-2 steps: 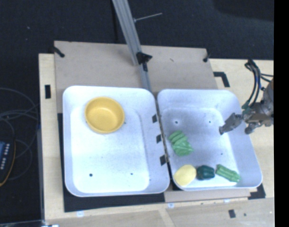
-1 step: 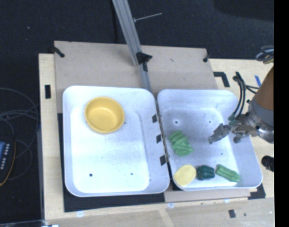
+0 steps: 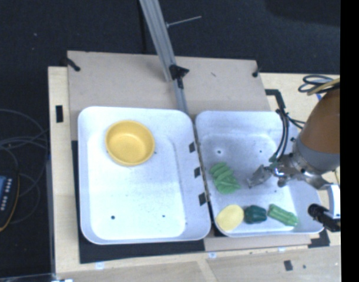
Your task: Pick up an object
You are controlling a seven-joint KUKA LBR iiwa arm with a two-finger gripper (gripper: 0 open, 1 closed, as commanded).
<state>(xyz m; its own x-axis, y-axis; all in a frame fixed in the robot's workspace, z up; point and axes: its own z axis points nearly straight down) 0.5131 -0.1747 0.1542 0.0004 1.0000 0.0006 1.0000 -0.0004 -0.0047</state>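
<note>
Two white bins; gripper (image 3: 262, 177) low inside right bin (image 3: 238, 122) — finger state unclear — just beside ridged green object (image 3: 224, 178).

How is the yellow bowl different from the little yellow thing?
The bowl is bigger, hollow and alone in the left bin. The yellow thing is smaller, solid-looking, and sits in the right bin beside a dark green object. Both are yellow and round.

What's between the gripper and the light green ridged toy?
Bare white bin floor; in the camera view nothing lies between the gripper and the ridged toy.
</note>
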